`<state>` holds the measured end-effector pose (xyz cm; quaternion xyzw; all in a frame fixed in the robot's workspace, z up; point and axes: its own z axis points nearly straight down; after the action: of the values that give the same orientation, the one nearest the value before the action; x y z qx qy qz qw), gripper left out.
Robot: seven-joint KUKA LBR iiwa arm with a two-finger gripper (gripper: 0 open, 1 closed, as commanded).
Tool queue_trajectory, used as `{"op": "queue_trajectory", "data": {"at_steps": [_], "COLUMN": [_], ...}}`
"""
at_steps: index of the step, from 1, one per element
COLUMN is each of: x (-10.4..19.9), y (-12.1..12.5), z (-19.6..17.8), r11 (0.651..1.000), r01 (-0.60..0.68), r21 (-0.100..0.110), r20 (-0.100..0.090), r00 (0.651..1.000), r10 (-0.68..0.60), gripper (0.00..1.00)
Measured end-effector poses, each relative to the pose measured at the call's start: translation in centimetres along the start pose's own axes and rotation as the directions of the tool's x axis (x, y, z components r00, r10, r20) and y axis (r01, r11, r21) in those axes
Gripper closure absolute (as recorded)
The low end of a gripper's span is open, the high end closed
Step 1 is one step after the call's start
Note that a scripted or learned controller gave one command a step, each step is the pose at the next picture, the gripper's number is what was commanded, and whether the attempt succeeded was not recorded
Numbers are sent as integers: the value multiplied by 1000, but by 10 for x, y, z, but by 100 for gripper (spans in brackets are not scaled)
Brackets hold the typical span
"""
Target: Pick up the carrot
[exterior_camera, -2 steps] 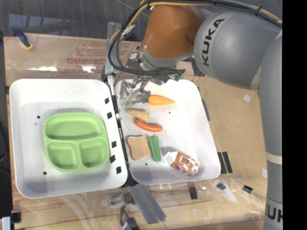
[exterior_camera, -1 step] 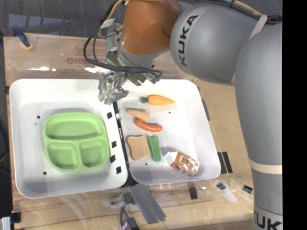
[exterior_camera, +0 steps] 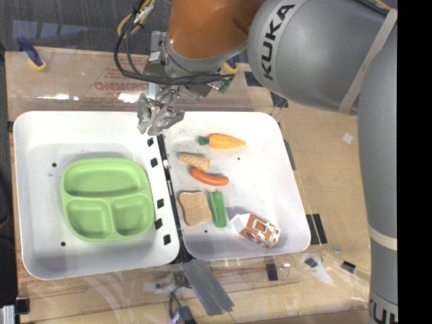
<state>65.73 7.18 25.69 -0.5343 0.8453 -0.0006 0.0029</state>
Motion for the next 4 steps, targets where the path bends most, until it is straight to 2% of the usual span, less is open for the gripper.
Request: {"op": "queue_trajectory", "data": {"at_steps": [1,2,3,4], "x": [-92,-112,-128,-134], "y": [47,54,61,65], "z": [44,61,-9,-11], "r11": [1000,961,878,587], "r01": [-30,277,478,809], "r21": [-9,-3,1,-1], "r20": [-4,0,2,3], "r00": [1000,961,878,587], "r10": [30,-277,-478,-809], "gripper": [100,100,100,100]}}
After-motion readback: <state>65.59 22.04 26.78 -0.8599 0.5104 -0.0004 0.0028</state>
